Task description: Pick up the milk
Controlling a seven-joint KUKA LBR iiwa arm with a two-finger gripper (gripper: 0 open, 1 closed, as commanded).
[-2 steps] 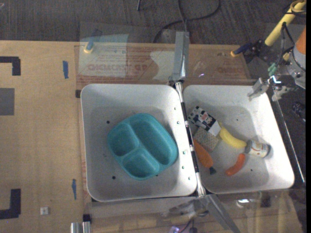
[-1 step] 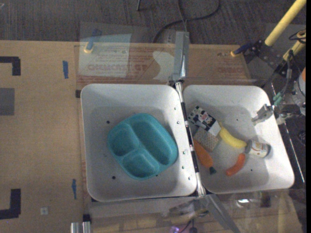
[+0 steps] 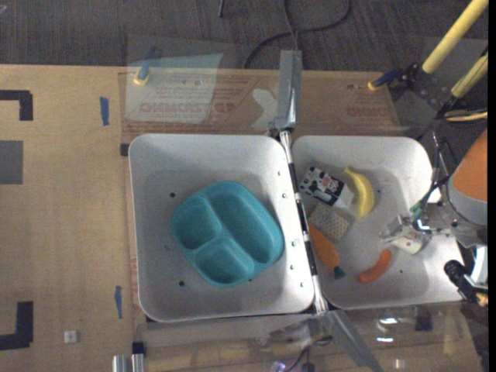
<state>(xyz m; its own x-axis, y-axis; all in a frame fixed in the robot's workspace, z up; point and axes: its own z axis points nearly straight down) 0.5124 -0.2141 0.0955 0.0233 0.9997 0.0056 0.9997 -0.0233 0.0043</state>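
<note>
1. The fingers of the gripper (image 3: pixel 403 232) hang low over the right part of the right bin (image 3: pixel 411 281); whether they are spread or pressed together cannot be told, and nothing shows between them
2. Just below and left of them lies an orange-red sausage-shaped piece (image 3: pixel 375 267), apart from the metal tips
3. Behind the gripper the arm (image 3: pixel 471 178) comes in from the right edge, its orange band at the wrist
4. The milk (image 3: pixel 323 185), a small white carton with black patches, lies on its side in the upper left part of the same bin, well apart from the gripper
5. A yellow banana (image 3: pixel 360 190) lies just beside the milk on its right
6. Below the milk a grey speckled block (image 3: pixel 331 223) rests, and an orange carrot-like piece (image 3: pixel 325 249) lies close to the bin's left wall
7. The left bin (image 3: pixel 151 231) holds a teal divided plate (image 3: pixel 225 231) with three compartments, set at a slant
8. Both bins sit side by side on the desk (image 3: pixel 62 231), which bears blue tape marks and black corner marks
</note>
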